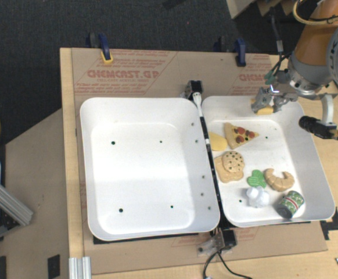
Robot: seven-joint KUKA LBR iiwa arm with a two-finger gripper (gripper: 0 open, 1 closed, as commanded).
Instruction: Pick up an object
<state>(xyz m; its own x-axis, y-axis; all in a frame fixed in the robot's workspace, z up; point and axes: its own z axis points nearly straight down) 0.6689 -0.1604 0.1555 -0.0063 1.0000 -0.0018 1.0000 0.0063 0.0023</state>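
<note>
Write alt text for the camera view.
A grey and orange robot arm's gripper hovers over the far edge of the right bin, which holds a pizza slice, cookie, croissant and small can. The left bin sits beside it.

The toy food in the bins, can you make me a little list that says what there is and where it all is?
bins: two shallow white bins side by side
right bin top: pincer at a small yellow piece
right bin middle: toy pizza slice, round yellow disc, tan chocolate-chip cookie
right bin bottom: green leafy toy, tan croissant, white lumpy toy, green-labelled small can
held: cannot tell
</note>
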